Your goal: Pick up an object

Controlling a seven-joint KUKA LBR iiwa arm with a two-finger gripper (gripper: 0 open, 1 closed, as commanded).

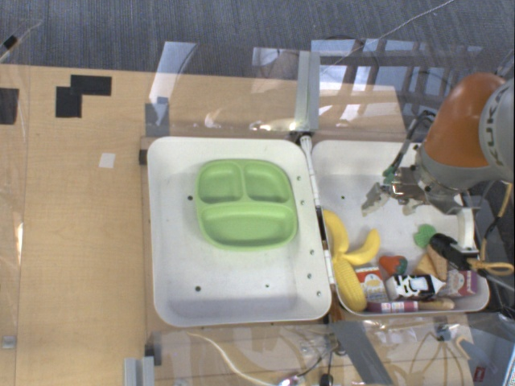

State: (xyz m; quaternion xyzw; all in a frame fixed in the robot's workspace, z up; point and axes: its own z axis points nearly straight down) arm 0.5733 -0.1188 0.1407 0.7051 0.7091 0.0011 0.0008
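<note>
My gripper (388,206) hangs over the bare upper part of the right bin (346,167), open, with nothing between its fingers. Below it lie several toys at the bin's near end: a yellow banana (356,252), a yellow corn cob (348,281), a red-orange piece (392,264), a small green piece (425,235), a black-and-white toy (410,285), a pink box (460,281) and a pink marker (406,305). The banana is the closest toy, a little below and left of the fingertips.
The left bin (173,280) holds a green divided plate (245,203). A metal divider (315,207) runs between the two bins. The grey arm with its orange band (463,131) fills the right bin's upper right. Wooden bench top (72,215) stretches left.
</note>
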